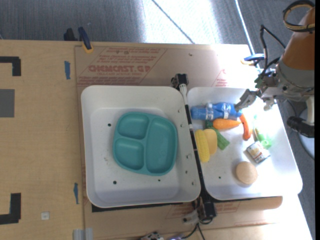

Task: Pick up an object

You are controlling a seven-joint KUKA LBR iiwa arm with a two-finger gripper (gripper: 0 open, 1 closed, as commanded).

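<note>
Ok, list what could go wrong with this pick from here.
1. The gripper hangs at the far edge of the right bin, where the blue bottle, carrot and yellow corn lie packed together; closing there may catch two things or push them apart.
2. The bottle lies beside the divider between the bins, so a finger might hit that wall.
3. The round tan piece may roll if nudged.

Cardboard-topped bench (40, 149) — two white bins on it, left bin (95, 149), right bin (285, 169).
</note>
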